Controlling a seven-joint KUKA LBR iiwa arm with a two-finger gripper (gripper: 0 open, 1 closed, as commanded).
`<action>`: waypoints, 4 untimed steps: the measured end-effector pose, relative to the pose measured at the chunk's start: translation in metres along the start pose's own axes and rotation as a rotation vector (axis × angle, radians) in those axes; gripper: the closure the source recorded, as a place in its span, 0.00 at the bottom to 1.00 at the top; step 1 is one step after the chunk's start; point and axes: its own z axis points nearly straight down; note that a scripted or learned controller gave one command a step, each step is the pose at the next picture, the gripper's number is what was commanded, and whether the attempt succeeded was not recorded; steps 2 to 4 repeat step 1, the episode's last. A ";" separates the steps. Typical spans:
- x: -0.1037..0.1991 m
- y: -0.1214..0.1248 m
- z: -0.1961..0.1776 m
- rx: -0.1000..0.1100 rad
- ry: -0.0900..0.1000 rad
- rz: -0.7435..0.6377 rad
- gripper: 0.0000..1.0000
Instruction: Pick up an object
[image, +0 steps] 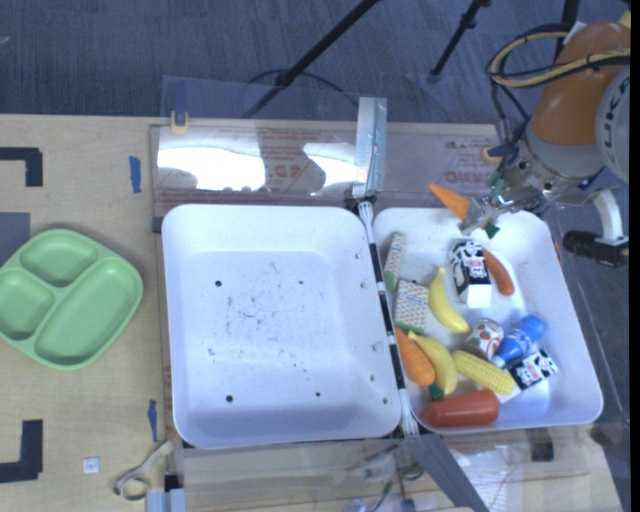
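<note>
The right bin (570, 300) holds several toy foods. An orange carrot (450, 200) lies at its far edge. Below it are a black-and-white cow figure (466, 264), a red-orange piece (499, 273), a yellow banana (447, 302) and a corn cob (484, 372). A long red piece (460, 408) lies along the near wall. My gripper (488, 213) hangs over the bin's far right corner, just right of the carrot and above the cow figure. Nothing shows as lifted from the bin.
The left bin (270, 320) sits beside the right one, with a divider between them. A green sectioned plate (65, 297) rests on the bench at far left. A clear panel (260, 160) stands behind the bins. A blue figure (522, 338) and a second carrot (416, 360) crowd the right bin.
</note>
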 end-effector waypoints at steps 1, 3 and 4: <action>0.114 -0.049 -0.017 0.002 0.002 -0.032 1.00; 0.114 -0.049 -0.017 0.002 0.002 -0.032 1.00; 0.114 -0.049 -0.017 0.002 0.002 -0.032 1.00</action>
